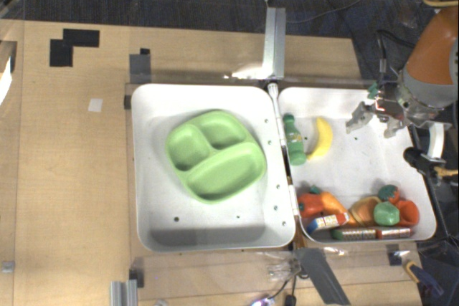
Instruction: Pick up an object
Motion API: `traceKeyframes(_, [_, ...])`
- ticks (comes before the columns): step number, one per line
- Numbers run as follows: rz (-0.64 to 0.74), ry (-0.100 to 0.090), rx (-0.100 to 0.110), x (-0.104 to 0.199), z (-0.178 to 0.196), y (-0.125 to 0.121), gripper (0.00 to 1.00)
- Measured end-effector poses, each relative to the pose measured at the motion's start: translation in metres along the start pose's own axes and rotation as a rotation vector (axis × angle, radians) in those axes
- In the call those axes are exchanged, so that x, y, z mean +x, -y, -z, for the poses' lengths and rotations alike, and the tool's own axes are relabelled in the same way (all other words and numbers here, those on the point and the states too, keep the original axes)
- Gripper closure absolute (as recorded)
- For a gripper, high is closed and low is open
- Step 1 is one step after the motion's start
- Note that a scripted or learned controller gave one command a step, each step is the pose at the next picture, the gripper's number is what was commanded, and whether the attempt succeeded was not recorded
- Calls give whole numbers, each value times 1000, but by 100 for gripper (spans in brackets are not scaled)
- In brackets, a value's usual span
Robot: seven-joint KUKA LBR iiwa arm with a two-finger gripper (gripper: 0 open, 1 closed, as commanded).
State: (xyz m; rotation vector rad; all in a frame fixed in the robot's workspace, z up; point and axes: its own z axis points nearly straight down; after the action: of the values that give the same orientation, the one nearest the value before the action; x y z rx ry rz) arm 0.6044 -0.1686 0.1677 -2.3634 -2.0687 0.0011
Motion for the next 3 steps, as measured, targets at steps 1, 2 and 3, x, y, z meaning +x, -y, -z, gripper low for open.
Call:
traceKeyframes(1, [-92, 0, -1, 61, -78, -40, 0])
traceKeyframes(2, [-330, 0, -1, 111, 15, -24, 0])
traceKeyframes(3, [18, 0, 0, 93, 14, -20, 0])
